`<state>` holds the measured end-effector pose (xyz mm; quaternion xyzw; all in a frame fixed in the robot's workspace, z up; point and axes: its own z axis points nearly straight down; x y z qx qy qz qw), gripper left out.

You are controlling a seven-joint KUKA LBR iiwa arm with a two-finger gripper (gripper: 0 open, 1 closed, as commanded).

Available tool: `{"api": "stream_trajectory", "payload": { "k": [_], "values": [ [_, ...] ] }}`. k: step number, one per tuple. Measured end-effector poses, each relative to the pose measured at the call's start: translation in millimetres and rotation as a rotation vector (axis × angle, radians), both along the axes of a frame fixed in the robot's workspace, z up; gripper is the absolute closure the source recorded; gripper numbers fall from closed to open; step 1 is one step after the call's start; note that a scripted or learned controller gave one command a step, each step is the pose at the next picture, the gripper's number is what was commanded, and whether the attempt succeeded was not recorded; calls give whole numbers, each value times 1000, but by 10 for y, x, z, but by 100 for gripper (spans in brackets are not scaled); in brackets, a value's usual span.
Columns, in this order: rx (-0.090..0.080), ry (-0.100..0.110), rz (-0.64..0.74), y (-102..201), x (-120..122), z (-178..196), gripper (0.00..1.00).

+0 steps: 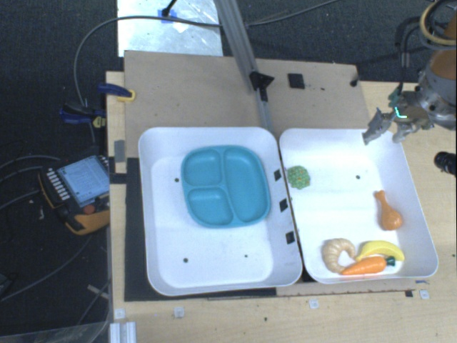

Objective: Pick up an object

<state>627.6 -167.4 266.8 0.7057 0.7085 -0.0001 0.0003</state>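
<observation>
So the left bin [214, 277] just has a blue divided plate [226, 186] in it, and all the grabbable stuff is in the right bin [335, 148]: a green bumpy ball [298, 177] at about 9 o'clock by the divider, a croissant [337, 251], carrot [365, 266] and banana [381, 249] piled touching each other around 6, and an orange drumstick [388, 211] near 4. The gripper [391, 128] hangs up at roughly 1 o'clock over the bin's far corner, fingers spread wide with nothing between them, so I'd say it's at the approach stage. Next it needs to pick a target, probably the ball or drumstick since both sit apart, then get above it and drop down.
</observation>
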Motion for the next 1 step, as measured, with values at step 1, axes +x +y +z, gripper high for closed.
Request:
{"api": "stream_trajectory", "payload": {
  "k": [1],
  "values": [
    [0,-2,0,0,5,11,0]
  ]
}}
